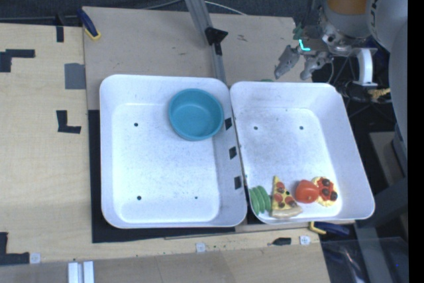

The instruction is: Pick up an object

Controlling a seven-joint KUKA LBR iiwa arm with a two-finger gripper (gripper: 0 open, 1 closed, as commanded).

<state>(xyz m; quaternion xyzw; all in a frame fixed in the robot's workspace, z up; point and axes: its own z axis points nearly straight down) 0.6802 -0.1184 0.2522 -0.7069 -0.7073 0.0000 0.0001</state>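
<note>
My gripper (296, 69) hangs above the far edge of the right bin (291, 136), open, with nothing between its fingers. A blue bowl (195, 114) sits in the far right part of the left bin (132, 156). At the near edge of the right bin lie a green toy vegetable (260, 198), a toy pizza slice (283, 198), a red tomato-like toy (306, 191) and a yellow toy with red dots (325, 190). All of these are well away from the gripper.
A slanted grey metal pole (199, 3) crosses the bench behind the bins and ends near their dividing edge. Cables run along the back. Black tape marks lie on the bench at the left.
</note>
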